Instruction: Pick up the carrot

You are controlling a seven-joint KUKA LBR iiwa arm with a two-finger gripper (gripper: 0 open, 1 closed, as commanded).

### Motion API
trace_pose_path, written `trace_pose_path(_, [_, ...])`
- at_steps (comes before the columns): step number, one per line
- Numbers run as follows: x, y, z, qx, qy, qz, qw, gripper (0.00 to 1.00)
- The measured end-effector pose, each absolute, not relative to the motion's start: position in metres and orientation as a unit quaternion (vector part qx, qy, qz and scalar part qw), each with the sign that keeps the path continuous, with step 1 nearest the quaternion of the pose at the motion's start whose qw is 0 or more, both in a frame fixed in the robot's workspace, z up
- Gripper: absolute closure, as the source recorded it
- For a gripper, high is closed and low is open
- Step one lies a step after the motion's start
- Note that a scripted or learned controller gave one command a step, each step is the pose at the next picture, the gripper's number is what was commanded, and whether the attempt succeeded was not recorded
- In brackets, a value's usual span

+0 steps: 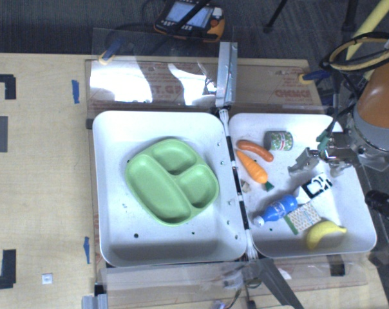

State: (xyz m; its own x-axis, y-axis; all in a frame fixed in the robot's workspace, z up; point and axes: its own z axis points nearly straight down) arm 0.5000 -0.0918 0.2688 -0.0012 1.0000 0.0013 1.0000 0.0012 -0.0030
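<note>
The gripper (308, 161) hangs over the right bin (355, 192), and whether it is open or closed I cannot tell at this angle. The carrot (254, 167) lies well to its left near the bin's inner wall, just below a red sausage (255, 149) and apart from the blue bottle (276, 210).

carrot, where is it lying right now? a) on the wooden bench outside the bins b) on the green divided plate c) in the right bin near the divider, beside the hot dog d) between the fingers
c: the carrot lies on the floor of the right bin close to the centre divider, just below the hot dog, apart from the gripper.
</note>
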Motion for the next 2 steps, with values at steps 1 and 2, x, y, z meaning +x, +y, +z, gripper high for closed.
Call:
trace_pose_path(1, [0.545, -0.094, 0.181, -0.683, -0.730, 0.0004, 0.001, 0.00])
trace_pose_path(2, [0.560, -0.108, 0.087, -0.567, -0.824, -0.0016, -0.002, 0.00])
